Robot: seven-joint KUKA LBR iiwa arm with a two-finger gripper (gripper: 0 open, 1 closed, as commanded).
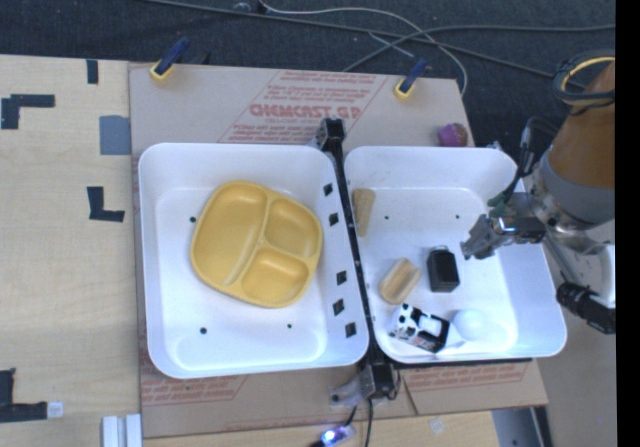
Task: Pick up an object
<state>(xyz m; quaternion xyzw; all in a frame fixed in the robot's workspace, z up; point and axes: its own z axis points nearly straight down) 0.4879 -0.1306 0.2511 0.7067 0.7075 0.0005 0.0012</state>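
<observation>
Gripper [484,238] seen low over right bin [500,167], near its right wall; nothing visibly held; jaw width cannot be told. Black block [443,270] lies just beside it on bin floor, judged likeliest target. Further out: tan block [398,281], black-and-white toy [418,326], white ball [470,324]. Yellow tray [257,243] kept in left bin [165,235], well apart.

A brown board [300,105] lies under both bins, held by two yellow-and-blue clamps [170,60] at its far edge. A small purple object [452,134] (identity unclear) rests near the board's right corner. Black cables [300,10] cross the dark floor.
</observation>
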